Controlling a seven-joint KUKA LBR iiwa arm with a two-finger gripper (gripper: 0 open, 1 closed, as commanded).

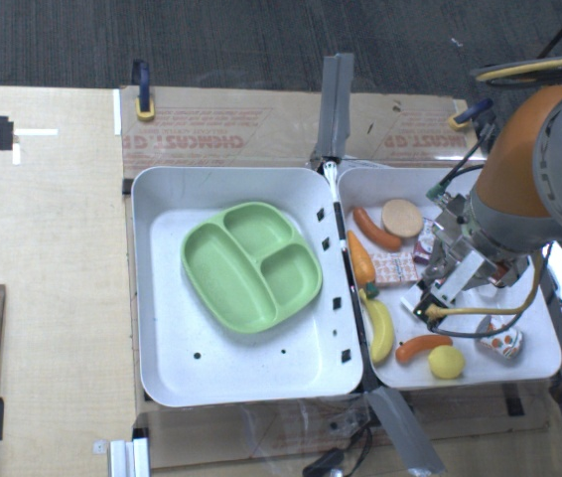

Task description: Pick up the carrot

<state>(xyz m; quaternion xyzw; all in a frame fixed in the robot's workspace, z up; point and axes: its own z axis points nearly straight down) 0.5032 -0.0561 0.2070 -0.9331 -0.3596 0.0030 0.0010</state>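
camera view: the carrot (360, 258) is in the right bin (534, 366), lying tight along the wall it shares with the left bin (142, 286), about midway down that wall. nothing is holding it. the end effector (440, 281) hangs over the middle of the right bin, apart from the carrot and just beside a pink-and-white packet (392, 266). can't tell if it's released or clenched, the wrist hides that.

risks, my read:
- the carrot hugs the wall, so a descent there could clip the rim or get no purchase on the wall side, then slip or miss.
- the banana (381, 328) sits just off its end toward the bench's front edge, and the packet is against its side. a sloppy grab drags a neighbour along.
- lookalikes: the red-orange sausage (377, 229) near the bin's back wall and a red-orange pepper-like piece (423, 347) near the front wall. an easy wrong pick.

containers: the left bin holds one green divided plate (251, 264), with nothing on it. the right bin also holds a round tan bun (401, 217), a lemon (447, 363) and a small patterned cup (504, 343).
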